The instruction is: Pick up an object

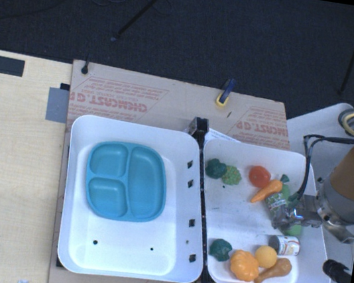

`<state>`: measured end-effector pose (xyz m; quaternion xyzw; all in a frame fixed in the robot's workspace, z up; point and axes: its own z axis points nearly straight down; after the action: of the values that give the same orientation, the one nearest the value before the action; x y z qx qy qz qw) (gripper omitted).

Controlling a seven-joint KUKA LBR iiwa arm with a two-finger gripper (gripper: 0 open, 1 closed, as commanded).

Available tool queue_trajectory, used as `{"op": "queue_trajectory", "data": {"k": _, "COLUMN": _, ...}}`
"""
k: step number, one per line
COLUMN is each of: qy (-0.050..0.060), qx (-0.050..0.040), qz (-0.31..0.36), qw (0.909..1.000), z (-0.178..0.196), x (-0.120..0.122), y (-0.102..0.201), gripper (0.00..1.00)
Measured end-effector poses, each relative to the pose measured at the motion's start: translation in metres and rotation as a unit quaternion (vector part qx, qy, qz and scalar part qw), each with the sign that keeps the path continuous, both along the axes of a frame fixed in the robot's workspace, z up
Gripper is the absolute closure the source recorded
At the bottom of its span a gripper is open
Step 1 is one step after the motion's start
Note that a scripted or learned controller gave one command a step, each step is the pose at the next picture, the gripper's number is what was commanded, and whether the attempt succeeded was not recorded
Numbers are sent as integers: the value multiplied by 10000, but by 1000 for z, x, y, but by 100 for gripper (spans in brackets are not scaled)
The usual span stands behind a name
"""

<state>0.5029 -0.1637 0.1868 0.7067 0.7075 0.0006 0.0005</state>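
Two shallow white bins were seen side by side on the counter (10,177). In the left bin (66,240) a blue divided plate (126,181) lay flat, toward the bin's upper half. The right bin (232,214) held the small toy foods: a dark green piece (215,169) touching a lighter green broccoli (231,175) near the top left, a red tomato (259,176) just beside an orange carrot (267,191) that lay at a slant, and along the lower edge a dark green lump (220,249), an orange pepper (244,266), a yellow ball (266,256) and a tan, elongated piece (275,271). A small white can (287,245) lay on its side near the right wall.

The arm (349,180) was seen reaching in from the right, and the hand (287,215) was placed low over the right bin's right side, just below the carrot, at what seemed to be a greenish, blurred object. Whether its fingers were spread or pressed together could not be told, nor whether anything was gripped.
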Motion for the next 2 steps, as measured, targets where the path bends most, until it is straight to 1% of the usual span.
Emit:
{"op": "queue_trajectory", "data": {"k": 1, "qy": -3, "qx": -3, "qz": 2, "qw": 10000, "z": 43, "x": 1, "y": -1, "gripper": 100}}
{"op": "queue_trajectory", "data": {"k": 2, "qy": 25, "qx": 8, "qz": 10, "qw": 10000, "z": 34, "x": 17, "y": 50, "gripper": 100}}
